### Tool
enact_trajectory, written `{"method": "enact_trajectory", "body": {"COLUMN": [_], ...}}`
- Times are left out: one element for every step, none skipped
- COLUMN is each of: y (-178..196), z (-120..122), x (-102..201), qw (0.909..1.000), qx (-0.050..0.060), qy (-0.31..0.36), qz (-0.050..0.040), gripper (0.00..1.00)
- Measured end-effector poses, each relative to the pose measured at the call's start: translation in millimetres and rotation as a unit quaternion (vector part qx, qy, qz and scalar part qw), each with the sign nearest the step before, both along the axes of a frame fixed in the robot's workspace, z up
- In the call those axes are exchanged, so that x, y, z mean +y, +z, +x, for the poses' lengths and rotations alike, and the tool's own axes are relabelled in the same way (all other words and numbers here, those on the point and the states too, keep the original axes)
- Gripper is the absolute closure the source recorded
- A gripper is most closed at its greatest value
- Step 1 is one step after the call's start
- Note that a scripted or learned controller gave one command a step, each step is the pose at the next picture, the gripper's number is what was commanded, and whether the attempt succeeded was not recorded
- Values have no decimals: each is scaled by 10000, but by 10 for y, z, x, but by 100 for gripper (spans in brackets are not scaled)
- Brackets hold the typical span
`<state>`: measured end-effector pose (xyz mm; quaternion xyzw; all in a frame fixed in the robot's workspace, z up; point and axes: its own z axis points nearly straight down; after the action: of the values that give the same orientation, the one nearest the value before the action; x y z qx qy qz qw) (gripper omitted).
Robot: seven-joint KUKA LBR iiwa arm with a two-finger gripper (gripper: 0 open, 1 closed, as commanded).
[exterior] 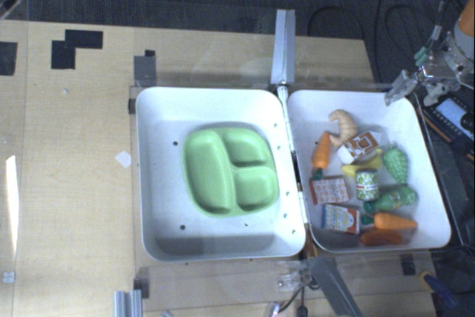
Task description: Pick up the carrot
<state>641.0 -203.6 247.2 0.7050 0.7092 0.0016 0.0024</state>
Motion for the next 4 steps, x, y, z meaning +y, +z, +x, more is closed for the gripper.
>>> {"method": "enact_trajectory", "body": {"y": [-1494, -1589, -1452, -198], "z": [296, 59, 88, 109], "x": [419, 1189, 1203, 1781], "qw": [9942, 9972, 9971, 9940], "qx": [1, -22, -67, -6], "qy": [1073, 750, 759, -1093], "qz": [-2, 4, 8, 12], "gripper": [0, 0, 100, 100]}}
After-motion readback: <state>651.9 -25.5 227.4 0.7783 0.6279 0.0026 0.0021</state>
